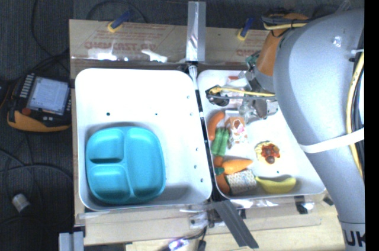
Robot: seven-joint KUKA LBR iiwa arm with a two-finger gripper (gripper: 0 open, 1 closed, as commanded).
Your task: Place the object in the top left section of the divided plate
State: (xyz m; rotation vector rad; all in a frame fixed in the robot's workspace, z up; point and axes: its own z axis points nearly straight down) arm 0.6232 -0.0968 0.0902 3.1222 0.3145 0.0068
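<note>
Camera view: glossy turquoise divided plate (125,162), rounded square, three sections.

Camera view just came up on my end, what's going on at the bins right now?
The arm reaches in from the right, its gripper low over the far end of the right bin, above the toy food: a banana, a carrot and other pieces. Nothing visible is between its fingers. The blue divided plate sits in the left bin with nothing in its sections yet.
</note>
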